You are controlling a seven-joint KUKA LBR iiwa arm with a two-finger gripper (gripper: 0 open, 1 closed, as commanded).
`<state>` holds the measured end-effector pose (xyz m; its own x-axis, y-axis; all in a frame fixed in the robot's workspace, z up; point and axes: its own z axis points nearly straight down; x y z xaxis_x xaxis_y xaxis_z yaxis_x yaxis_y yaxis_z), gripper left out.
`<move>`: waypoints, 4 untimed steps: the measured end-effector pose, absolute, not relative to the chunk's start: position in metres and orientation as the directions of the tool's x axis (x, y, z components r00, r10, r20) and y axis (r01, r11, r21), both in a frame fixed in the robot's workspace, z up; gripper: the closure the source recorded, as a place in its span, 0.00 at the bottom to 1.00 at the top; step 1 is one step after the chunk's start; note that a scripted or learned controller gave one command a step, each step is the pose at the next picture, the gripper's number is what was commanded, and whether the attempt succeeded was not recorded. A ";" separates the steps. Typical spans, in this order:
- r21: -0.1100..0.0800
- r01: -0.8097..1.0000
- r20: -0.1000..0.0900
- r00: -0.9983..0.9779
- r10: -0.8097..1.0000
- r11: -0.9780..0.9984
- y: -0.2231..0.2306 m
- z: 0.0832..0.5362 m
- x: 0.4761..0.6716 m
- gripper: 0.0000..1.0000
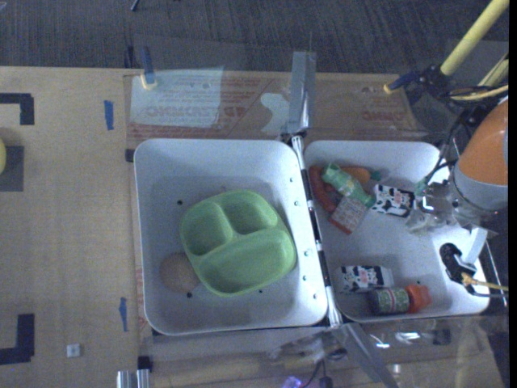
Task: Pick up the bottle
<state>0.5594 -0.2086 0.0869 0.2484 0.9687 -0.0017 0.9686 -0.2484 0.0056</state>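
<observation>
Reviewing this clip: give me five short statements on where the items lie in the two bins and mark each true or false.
1. The green divided plate lies in the left bin. True.
2. The bottle with the orange cap stands upright in the left bin. False: it lies on its side near the front edge of the right bin.
3. A small cow-patterned carton lies just beside the bottle. True.
4. A round tan object sits on top of the green plate. False: it rests on the bin floor at the plate's front left edge.
5. The gripper is over the left bin. False: it is at the right bin's right side, away from the bottle.
</observation>
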 end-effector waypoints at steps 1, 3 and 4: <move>0.004 0.995 -0.002 0.097 0.995 -0.097 -0.211 0.087 0.482 1.00; 0.008 0.995 -0.004 0.100 0.995 -0.100 -0.212 0.107 0.483 1.00; 0.011 0.995 -0.005 0.101 0.995 -0.101 -0.213 0.117 0.483 1.00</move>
